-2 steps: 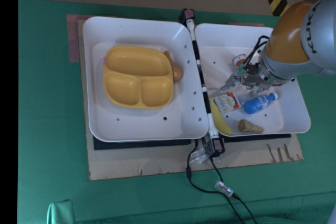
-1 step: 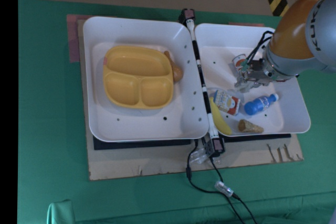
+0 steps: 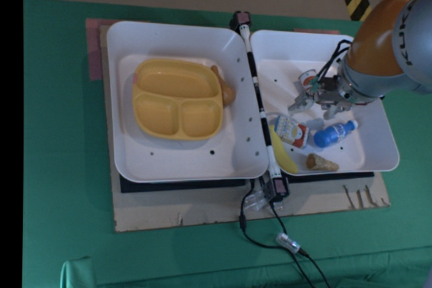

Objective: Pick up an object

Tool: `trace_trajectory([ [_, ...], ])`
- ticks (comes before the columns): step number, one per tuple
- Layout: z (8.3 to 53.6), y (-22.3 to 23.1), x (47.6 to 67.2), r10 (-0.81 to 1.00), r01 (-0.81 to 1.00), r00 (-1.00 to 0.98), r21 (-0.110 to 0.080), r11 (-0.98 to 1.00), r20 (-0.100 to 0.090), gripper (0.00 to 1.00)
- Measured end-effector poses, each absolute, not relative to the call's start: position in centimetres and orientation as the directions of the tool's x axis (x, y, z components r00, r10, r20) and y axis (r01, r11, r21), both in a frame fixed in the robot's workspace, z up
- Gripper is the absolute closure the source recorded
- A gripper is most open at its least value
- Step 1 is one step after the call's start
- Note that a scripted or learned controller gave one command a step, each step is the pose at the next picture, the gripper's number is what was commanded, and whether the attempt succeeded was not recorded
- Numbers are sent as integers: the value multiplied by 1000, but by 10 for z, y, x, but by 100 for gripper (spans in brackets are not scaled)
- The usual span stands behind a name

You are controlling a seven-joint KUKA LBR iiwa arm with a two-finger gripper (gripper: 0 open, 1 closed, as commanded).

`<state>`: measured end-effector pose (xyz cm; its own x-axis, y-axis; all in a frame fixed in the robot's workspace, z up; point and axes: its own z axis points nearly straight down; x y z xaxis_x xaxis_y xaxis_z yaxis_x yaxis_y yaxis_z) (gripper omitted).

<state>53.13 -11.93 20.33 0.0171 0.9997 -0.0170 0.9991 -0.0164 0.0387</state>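
Note:
My gripper [image 3: 316, 108] hangs over the middle of the right bin [image 3: 378, 145], its two fingers spread apart and open with nothing between them. Just below it lie a blue bottle [image 3: 334, 133] on its side and a small white carton with red print [image 3: 291, 130]. A yellow banana [image 3: 281, 153] runs along the bin's left wall. Near the front wall rests a brown cone-shaped piece [image 3: 322, 162]. A small round can [image 3: 308, 77] sits just above the left finger. The grey arm with its orange band [image 3: 378, 44] reaches in from the right.
The left bin [image 3: 128, 44] holds a yellow divided tray [image 3: 178, 98] with a brown pear-shaped item [image 3: 224, 87] at its right edge. A black and white divider bar [image 3: 258, 98] runs between the bins. Cables [image 3: 283, 239] trail over the green cloth in front.

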Motion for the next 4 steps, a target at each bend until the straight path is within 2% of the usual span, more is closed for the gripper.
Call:
trace_trajectory([
  [1, 217, -122, 533, 999, 998, 25, 50, -24, -21, 100],
  [2, 188, -156, 627, 1000, 1000, 4, 12, -4, -4, 100],
  [3, 187, -156, 627, 1000, 1000, 4, 15, -4, -6, 0],
  [4, 187, -156, 627, 1000, 1000, 4, 15, -4, -6, 0],
])
